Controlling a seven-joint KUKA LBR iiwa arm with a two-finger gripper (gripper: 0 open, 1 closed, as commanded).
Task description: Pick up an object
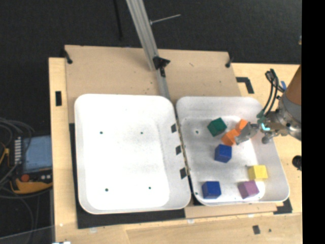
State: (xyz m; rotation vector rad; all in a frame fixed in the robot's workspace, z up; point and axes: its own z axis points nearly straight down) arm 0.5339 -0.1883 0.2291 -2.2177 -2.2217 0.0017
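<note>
Orange block (234,134) (elongated) slants toward upper right, beside fingers (247,131).

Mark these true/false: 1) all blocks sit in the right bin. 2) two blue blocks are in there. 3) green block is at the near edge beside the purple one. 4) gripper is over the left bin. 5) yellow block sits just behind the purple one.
1. True: every block lies in the right bin.
2. True: one blue block mid-bin, another blue block at the near edge.
3. False: the green block is toward the far side, away from the purple block.
4. False: the gripper is over the right bin, by the orange blocks.
5. True: the yellow block sits behind purple.
</note>
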